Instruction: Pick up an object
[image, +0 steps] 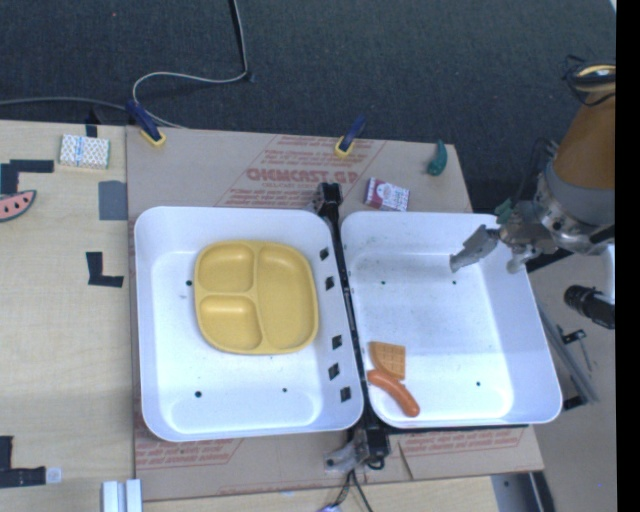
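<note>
The gripper (488, 252) hovers over the upper right of the right bin (520, 400); whether its fingers are apart or together cannot be told from here. The likeliest targets, an orange sausage-shaped toy (394, 392) and a waffle-like square (389, 358) touching it, lie in that bin's lower-left corner, well apart from the gripper and down-left of it, the sausage's long axis running diagonally. The cardboard (290, 175) on the bench reads "CHEMCAST"; a yellow divided plate (256, 297) sits in the left bin (160, 400).
</note>
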